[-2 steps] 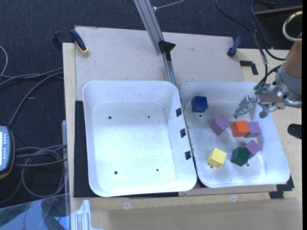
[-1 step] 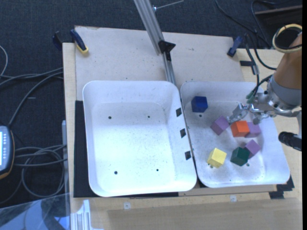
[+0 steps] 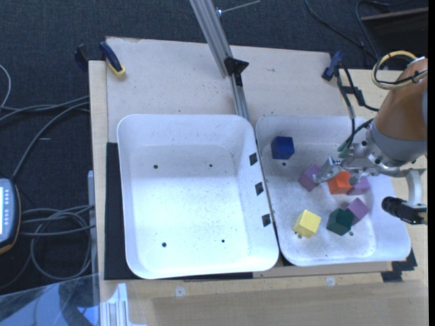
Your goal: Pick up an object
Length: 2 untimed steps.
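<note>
In the right-hand bin, the gripper is down low among a tight cluster of blocks, right over the orange block. That one looks like the pick target, going by where the arm has parked itself. Whether the claw is released or clenched, honestly can't tell from this angle, since the wrist and the clutter cover the tips.

To do this step well, the program would want the tips straddling the orange block alone. That's tricky, because purple pieces crowd it: one purple block just to the left and another purple block just below and right. Clipping a neighbour would likely tilt the orange one out of the grip. A straight vertical descent, a close, then a slow lift is probably the safest bet. It'd be worth checking the block actually comes up before swinging away.

The orange block itself is small, bright, cube-ish and partly hidden under the gripper, sitting in the middle-right of the bin. The blue cube, yellow cube and green block sit apart and look like easier grabs, tbh. The left bin sits alongside.
</note>
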Tool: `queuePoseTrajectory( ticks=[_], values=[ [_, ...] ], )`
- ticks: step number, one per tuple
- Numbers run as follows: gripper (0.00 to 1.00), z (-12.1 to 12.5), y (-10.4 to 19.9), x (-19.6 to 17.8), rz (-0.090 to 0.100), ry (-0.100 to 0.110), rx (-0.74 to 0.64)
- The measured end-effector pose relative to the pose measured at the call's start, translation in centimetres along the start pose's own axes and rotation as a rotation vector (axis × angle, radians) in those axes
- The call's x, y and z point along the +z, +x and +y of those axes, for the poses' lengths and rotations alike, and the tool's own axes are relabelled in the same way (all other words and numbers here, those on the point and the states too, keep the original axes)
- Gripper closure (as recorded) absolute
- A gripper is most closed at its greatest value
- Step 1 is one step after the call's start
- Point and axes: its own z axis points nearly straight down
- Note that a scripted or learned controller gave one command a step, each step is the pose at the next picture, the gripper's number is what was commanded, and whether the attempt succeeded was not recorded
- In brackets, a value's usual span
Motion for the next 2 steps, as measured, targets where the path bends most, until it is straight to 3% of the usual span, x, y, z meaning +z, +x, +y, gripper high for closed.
queuePoseTrajectory(
  ticks=[1,2],
  values=[
    [1.00,0.2,-0.1,-1.4,-0.002,-0.009,0.000],
    [1.00,-0.3,-0.2,-7.6,-0.005,-0.014,0.000]
  ],
)
